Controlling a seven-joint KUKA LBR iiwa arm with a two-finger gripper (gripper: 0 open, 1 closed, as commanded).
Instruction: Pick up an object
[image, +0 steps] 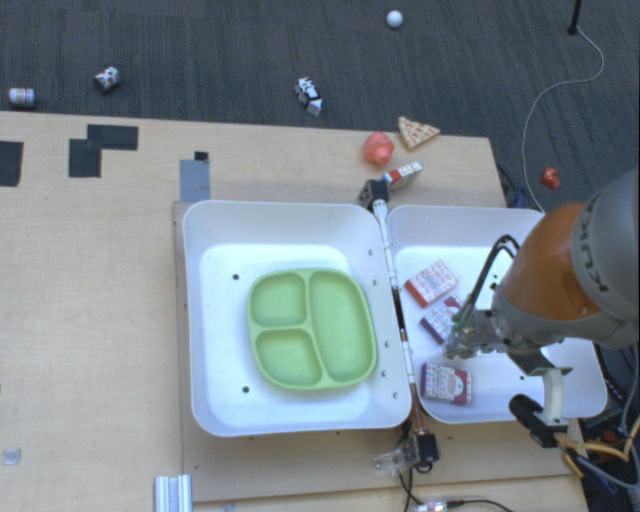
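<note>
- Overhead view, evenly and brightly lit, light diffuse, no hard shadows.
- White bins run near overexposure; left bin (200, 300) floor picks up a faint green cast around the green divided plate (312, 328).
- Soft, short shadow under the plate rim and along the inner bin walls.
- Grey arm (590, 270) is slightly soft, its edges smeared against the right bin (590, 395).
- Dark carpet (250, 50) at top is noisy, small items on it lack detail.
- Overall resolution low, print on the small packets unreadable.
</note>
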